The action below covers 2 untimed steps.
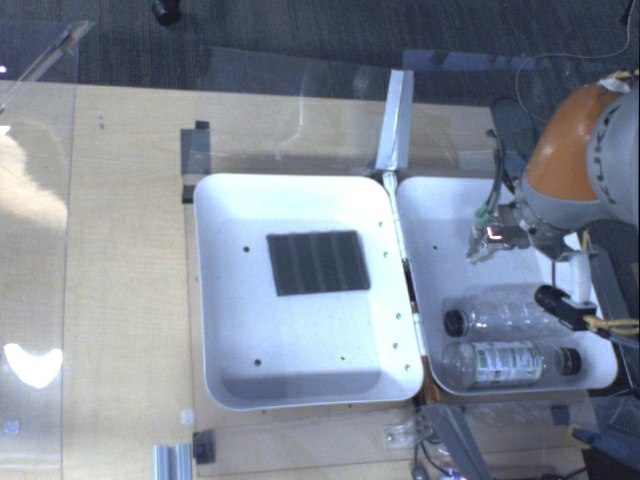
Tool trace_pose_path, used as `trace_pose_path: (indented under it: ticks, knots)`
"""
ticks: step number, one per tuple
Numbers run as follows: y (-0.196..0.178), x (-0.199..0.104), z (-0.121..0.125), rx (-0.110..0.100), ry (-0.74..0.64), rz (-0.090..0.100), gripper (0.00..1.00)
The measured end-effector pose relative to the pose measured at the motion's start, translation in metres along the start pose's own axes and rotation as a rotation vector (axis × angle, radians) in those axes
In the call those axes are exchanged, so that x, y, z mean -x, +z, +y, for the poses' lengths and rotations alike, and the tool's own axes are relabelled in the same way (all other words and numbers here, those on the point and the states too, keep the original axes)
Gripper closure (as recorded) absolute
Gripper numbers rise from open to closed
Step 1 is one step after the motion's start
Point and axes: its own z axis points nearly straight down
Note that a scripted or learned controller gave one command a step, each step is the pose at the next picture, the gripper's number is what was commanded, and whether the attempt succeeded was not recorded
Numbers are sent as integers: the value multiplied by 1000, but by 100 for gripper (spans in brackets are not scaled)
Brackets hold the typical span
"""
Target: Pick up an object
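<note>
Two clear plastic bottles lie on their sides at the front of the right bin (440, 218). The rear bottle (500, 318) has its black cap pointing left. The front bottle (497, 362) carries a printed label and has its black cap pointing right. My gripper (490, 240) hangs over the middle of the right bin, behind the rear bottle and apart from both. A dark grey ribbed rectangular pad (318, 262) lies flat in the middle of the left bin (230, 348).
The arm's orange band and grey wrist (575, 163) reach in over the right bin's back right corner. A metal divider bar (393, 128) stands behind the gap between the bins. Pale wooden bench (100, 268) spreads to the left.
</note>
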Motion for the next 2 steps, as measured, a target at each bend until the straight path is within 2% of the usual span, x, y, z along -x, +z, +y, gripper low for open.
trace_pose_path:
  ticks: [1,2]
  knots:
    - [-74,34,32,1,275,-1,100]
    - [-74,34,32,1,275,-1,0]
